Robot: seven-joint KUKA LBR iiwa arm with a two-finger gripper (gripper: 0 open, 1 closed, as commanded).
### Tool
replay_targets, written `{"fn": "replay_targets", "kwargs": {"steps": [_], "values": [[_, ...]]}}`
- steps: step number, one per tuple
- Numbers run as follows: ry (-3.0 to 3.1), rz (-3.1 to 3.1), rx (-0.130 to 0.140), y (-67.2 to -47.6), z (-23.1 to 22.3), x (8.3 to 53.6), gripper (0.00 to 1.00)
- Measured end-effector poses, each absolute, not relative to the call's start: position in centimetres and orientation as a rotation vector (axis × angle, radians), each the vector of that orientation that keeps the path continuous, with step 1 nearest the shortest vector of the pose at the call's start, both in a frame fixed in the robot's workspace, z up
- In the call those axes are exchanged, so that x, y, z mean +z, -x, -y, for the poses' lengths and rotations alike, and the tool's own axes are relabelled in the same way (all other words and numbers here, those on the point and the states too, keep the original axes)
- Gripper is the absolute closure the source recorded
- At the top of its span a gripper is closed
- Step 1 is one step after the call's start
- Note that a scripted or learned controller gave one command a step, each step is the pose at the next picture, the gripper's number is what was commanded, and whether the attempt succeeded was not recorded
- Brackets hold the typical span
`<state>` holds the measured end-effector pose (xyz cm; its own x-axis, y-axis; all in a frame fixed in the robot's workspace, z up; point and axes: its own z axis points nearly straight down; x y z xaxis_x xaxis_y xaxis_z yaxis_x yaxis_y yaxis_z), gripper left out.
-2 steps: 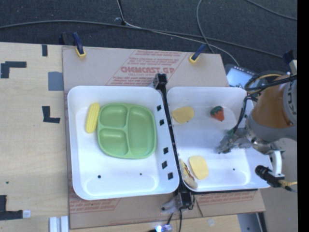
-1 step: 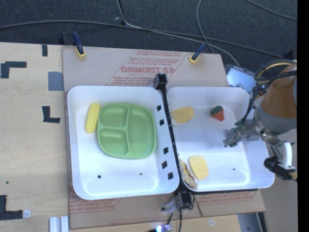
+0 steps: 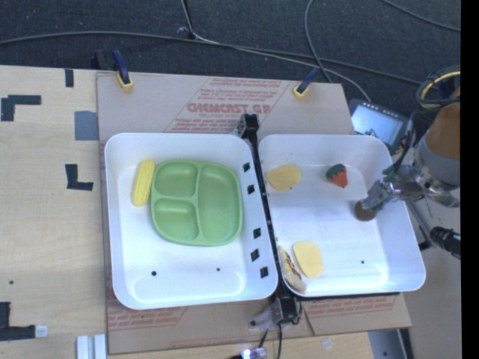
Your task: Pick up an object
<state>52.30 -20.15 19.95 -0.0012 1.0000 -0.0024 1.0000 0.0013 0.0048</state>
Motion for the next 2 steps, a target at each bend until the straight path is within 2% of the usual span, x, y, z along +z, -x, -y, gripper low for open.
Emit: {"fn": "replay_targets", "kwargs": {"steps": [1,2], "values": [[-2.219,-2.222,0.0,-52.4,20.1,21.5,1.0],[-2.216,-2.228,0.0,-54.0,15.0,20.9,1.0]]}}
